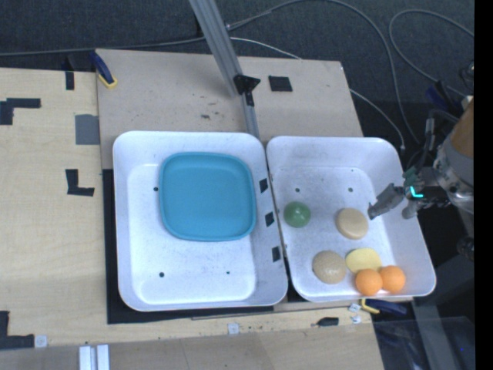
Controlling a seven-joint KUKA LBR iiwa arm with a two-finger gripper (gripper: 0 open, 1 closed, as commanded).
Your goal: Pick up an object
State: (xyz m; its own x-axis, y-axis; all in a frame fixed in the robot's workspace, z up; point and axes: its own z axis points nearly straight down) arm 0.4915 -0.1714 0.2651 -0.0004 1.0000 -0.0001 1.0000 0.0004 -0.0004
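Observation:
The right bin [323,151] holds a green ball [296,214], a tan round piece [352,223], a second tan round piece [330,267], a yellow piece [362,258] and two orange balls [369,281] [393,277] side by side near the front right corner. My gripper [392,207] hangs over the bin's right rim, just right of the upper tan piece and apart from it. Its fingers [381,204] stand open with nothing between them.
The left bin [131,230] carries a blue square plate [206,196]. A metal pole [223,45] slants up from between the bins at the back. Cables lie on the dark floor at the upper right. The arm's body [461,168] stands at the right edge.

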